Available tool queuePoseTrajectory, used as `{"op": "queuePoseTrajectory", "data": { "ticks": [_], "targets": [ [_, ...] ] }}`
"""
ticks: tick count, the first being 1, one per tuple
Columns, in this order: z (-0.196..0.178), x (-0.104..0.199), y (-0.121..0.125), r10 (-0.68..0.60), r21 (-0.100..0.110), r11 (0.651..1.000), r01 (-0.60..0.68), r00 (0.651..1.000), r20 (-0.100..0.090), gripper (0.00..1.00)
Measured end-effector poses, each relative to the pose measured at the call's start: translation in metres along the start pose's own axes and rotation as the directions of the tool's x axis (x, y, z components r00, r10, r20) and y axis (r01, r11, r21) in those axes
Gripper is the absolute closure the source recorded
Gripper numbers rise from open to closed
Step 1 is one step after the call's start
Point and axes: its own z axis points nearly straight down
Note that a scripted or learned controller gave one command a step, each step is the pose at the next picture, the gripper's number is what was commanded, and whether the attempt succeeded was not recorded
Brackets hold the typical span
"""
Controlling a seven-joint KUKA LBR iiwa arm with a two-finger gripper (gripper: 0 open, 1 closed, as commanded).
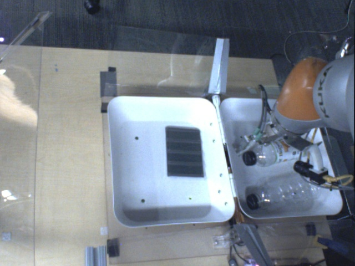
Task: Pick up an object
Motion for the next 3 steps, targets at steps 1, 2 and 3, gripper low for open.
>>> {"op": "queuePoseTrajectory", "data": {
  "ticks": [1,2,3],
  "targets": [
    [0.010,-0.001,0.038,0.060,-0.005,0.998,-0.060,0.998,0.002,0.00],
    [-0.089,0.034,0.067,-0.236,-0.003,0.972,0.236,0.972,0.002,0.00],
    [0.005,-0.002,0.036,-0.293,-0.001,0.956,0.293,0.956,0.001,0.00]
  ]
}}
